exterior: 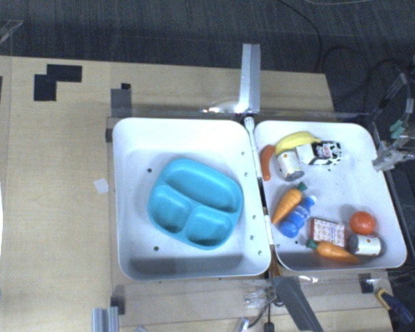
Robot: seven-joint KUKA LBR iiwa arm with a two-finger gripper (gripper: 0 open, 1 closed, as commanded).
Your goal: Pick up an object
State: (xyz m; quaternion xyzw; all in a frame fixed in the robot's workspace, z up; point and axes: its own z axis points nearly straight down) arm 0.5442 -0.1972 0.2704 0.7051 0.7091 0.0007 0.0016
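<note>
I see two white bins side by side on the bench. The left bin [131, 185] holds a blue divided plate [195, 203], lying flat near its middle. The right bin [373, 185] holds everything I could pick up: a banana [295, 142] near the back wall, a small can [288, 164] just in front of it, and a red-orange piece [265, 162] against the dividing wall. A small black-and-white item [326, 152] sits just right of the banana. Toward the middle, a carrot [288, 205] lies tilted beside a blue bottle [297, 218]. Near the front are a printed box [328, 231], a second carrot [335, 252] touching its front edge, a tomato [362, 222], and another can [365, 245] on its side. At the right edge I can make out some metal hardware [401, 144], but I cannot tell the claw's state from here.
</note>
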